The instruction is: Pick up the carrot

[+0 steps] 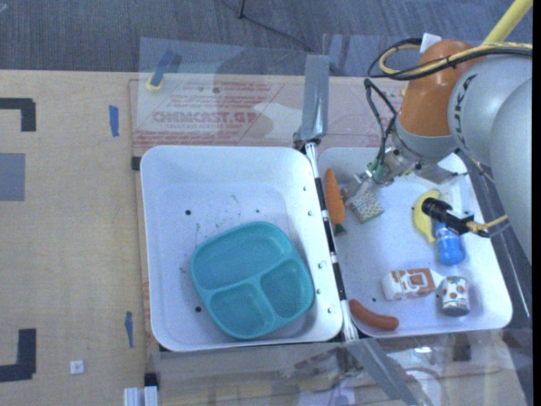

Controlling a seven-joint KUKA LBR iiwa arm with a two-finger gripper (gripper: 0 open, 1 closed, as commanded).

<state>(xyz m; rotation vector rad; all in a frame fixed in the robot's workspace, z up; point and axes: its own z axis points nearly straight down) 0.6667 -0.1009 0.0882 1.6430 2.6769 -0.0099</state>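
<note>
Nearest the viewer, in the right-hand shallow white bin (490,315), lie a reddish sausage-shaped toy (374,315), a small white-and-brown carton (408,283) and a little red-spotted can (454,295). The left-hand white bin (161,176) holds a turquoise three-compartment plastic plate (251,279). Farther up the right bin are a blue bottle (449,247) and a yellow banana-like piece (423,214). The slim orange carrot (336,198) lies lengthwise against that bin's left wall, just beside the divider between the bins. The two-finger gripper (374,178) hangs low near the carrot's upper end, with a small speckled grey block (366,205) just under it; whether its fingers are apart, together or clamped on anything cannot be told. Likely risks: the wall may block one finger from getting around the carrot, or the fingers may catch the grey block instead.
</note>
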